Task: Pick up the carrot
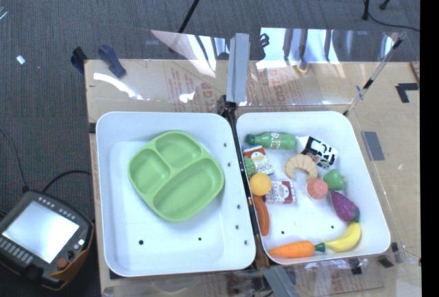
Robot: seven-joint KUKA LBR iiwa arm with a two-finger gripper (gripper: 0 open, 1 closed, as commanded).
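The carrot [295, 249] is orange with a green stub at its right end. It lies flat along the front wall of the right bin [366, 164], pointing left. A yellow banana [346, 239] curves right beside its green end. Another orange, elongated toy [261, 215] lies along the bin's left wall, just up and left of the carrot's tip.
The right bin also holds an orange fruit [260, 184], a green bottle [271, 140], a croissant [302, 165], a cow-patterned carton [319, 151], two small packets, a purple eggplant [343, 206] and a pink-and-green toy. A green divided plate [176, 174] sits in the left bin [110, 220].
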